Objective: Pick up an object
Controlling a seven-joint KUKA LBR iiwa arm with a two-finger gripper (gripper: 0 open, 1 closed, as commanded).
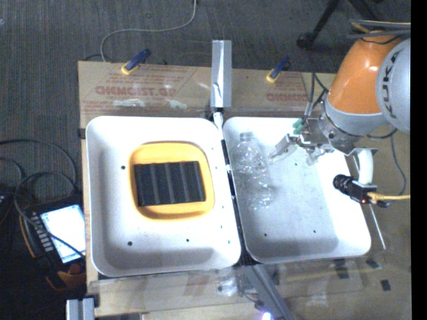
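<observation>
Bins sit side by side on the bench (93,72), and the right bin (313,235) serves as the landmark. A clear plastic bottle (252,172) lies inside it, along its left wall, cap end toward the far rim, crumpled and see-through against the white floor. The claw (293,141) hangs over the far part of the right bin, to the right of the bottle's cap end and apart from it; its fingers look spread and nothing sits between them. The grey arm with its orange band (357,79) rises beyond the right bin's far right corner. Left of the right bin, touching it along the shared edge, stands the left bin (107,152), holding a yellow-rimmed tray with a dark ribbed centre (170,181). Two blue-and-yellow clamps (135,61) grip the bench's far edge beyond the bins.
</observation>
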